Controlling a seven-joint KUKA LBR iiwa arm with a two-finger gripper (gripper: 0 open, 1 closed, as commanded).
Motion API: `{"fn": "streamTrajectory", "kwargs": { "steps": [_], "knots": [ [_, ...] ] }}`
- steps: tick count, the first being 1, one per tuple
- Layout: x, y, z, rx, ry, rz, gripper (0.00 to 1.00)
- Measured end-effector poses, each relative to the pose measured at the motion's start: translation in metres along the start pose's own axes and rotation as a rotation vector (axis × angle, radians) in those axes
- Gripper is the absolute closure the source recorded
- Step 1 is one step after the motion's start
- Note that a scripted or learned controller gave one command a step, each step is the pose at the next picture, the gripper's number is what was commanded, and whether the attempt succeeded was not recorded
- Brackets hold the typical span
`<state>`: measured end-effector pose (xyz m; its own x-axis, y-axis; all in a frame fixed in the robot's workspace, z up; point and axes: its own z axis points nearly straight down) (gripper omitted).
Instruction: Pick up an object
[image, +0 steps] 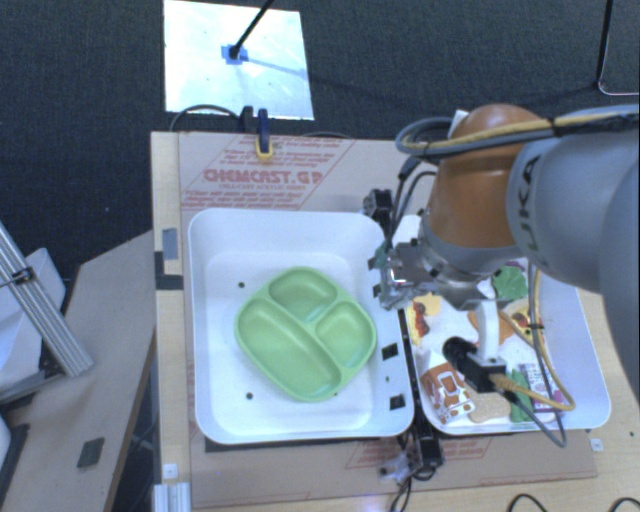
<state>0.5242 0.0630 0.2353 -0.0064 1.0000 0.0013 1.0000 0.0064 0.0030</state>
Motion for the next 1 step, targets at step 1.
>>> {"fn": "streamTrajectory", "kwargs": {
  "steps": [1],
  "knots": [
    [-0.0005,-0.0103,0.0089,0.002,-0.001,0.005,1.00]
  ]
}}
